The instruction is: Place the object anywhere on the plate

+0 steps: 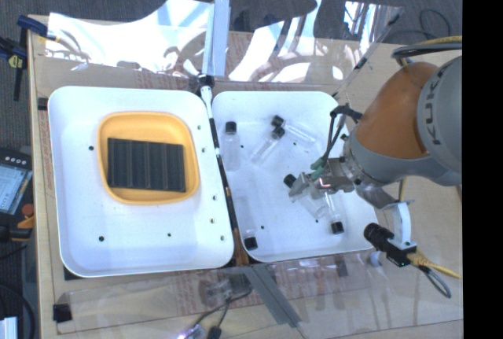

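Several clear vials with black caps lie scattered in the right bin. One vial is near its left wall, two more lie toward the back, and another is at the front right. My gripper is low over the right part of this bin. A black-capped vial lies right at its tip; whether it is held is unclear. The yellow plate with a dark ridged centre sits in the left bin.
A small black cap lies at the right bin's front left corner. The raised divider runs between the two bins. Reflective foil stands behind them. The arm's grey and orange body hangs over the right bin's right edge.
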